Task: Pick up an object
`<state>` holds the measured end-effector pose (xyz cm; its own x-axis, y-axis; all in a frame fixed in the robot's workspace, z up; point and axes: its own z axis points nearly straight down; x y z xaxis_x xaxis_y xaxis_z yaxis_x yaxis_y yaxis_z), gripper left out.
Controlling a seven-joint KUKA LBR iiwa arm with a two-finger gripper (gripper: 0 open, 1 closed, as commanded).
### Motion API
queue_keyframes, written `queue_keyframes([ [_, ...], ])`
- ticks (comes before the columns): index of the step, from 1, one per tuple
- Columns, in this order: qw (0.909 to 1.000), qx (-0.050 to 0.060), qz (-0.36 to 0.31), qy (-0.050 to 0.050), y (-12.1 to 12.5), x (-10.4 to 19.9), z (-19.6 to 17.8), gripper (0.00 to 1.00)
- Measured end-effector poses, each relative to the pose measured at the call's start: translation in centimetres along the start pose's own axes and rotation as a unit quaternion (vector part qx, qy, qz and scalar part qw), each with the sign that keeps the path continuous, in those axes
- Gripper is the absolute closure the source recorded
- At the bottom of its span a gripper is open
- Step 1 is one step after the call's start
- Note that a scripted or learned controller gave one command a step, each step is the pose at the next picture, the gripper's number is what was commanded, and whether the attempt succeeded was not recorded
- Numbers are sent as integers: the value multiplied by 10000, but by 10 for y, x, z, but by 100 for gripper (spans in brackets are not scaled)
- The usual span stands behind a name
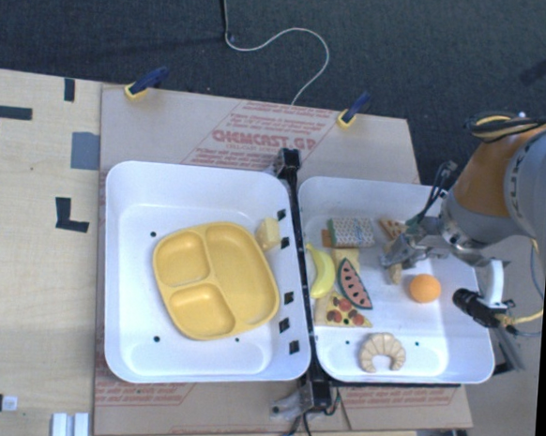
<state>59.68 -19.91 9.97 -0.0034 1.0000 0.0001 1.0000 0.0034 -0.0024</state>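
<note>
The right bin (450,360) holds an orange (425,288), a croissant (383,351), a watermelon slice (353,283), a banana (322,271), a pizza slice (340,313), a waffle-like block (351,232) and a small tan piece (390,228). My gripper (400,258) hangs low in that bin, just left of the orange and right of the waffle block. Its tips are close to the bin floor, and nothing is seen between them.
The left bin (129,248) carries a yellow divided plate (215,279) and a small pale yellow piece (269,233) at its right wall. A black divider (294,252) separates the bins. The arm (502,183) fills the right bin's far right side.
</note>
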Motion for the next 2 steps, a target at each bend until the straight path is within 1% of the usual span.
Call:
queue_keyframes([
  [1,10000,-24,16,-5,-2,-5,-44,100],
  [2,10000,-32,12,-11,4,-13,-95,100],
])
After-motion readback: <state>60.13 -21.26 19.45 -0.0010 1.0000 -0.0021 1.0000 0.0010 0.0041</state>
